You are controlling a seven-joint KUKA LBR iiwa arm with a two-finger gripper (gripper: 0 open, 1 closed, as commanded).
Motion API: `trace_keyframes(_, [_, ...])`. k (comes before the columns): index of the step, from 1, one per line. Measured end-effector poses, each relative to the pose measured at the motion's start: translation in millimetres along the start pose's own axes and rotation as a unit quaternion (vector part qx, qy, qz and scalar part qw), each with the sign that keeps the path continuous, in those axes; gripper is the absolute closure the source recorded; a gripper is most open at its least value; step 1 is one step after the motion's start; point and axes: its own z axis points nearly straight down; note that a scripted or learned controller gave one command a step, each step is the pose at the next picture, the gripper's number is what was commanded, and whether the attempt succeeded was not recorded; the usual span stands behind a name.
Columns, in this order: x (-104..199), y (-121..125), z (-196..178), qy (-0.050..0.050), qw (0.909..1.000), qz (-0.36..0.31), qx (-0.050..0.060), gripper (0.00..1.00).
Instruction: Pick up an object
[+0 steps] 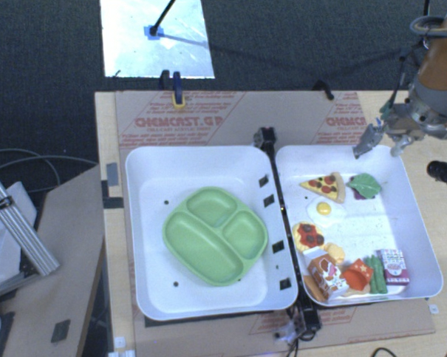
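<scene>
The gripper (379,143) hangs with its fingers apart over the back edge of the right bin (418,225), so it should go straight down onto the green leaf (366,184) near that edge.

One fixed camera looks down at a slant from above, set back, with both bins (208,158) left of the claw (379,143).

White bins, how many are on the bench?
2. The left bin holds a green divided plate. The right bin, joined to it along the middle, holds the toy food, including a pizza slice and a fried egg.
</scene>
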Motion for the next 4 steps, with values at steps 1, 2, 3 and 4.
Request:
trace_keyframes(1, [0.7,2.6,-8.9,-0.001,1.0,-0.001,-0.006,0.0])
trace_keyframes(2, [-0.2,1.7,32.5,-0.001,1.0,-0.001,-0.005,0.0])
trace_keyframes(3, [2.2,1.6,73.3,-0.001,1.0,-0.002,-0.006,0.0])
trace_keyframes(4, [2.5,3.3,123.2,-0.002,1.0,-0.002,-0.007,0.0])
